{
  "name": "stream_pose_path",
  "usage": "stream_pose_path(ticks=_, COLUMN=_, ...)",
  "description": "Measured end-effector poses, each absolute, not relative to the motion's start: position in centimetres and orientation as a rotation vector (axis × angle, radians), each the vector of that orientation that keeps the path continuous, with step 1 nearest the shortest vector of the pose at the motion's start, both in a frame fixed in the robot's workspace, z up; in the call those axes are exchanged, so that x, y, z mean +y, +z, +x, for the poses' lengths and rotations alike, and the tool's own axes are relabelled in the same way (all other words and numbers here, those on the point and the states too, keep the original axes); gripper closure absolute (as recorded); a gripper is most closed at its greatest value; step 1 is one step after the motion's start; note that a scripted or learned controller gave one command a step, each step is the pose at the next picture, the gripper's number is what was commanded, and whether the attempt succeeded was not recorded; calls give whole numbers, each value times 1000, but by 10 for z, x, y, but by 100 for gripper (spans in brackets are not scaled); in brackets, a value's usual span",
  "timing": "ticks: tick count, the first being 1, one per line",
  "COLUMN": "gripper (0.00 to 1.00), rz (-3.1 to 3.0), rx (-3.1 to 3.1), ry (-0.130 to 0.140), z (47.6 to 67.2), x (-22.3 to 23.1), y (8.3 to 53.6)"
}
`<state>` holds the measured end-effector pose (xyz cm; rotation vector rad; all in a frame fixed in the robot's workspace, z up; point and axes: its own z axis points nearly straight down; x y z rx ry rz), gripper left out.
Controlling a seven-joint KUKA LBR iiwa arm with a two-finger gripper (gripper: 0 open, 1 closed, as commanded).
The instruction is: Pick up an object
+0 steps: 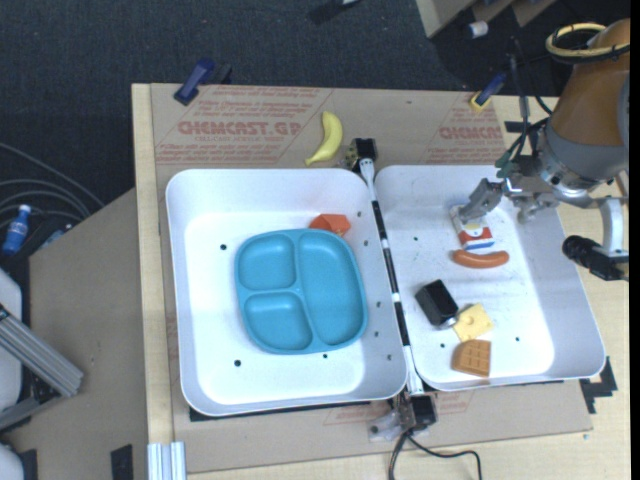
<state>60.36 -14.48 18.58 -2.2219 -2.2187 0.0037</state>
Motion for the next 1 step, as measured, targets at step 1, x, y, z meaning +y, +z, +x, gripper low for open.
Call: stream_pose_path(ticks=1, gripper=0, rz=-2225, rx=-2230, ry=-8, z=659, x=-129, y=89)
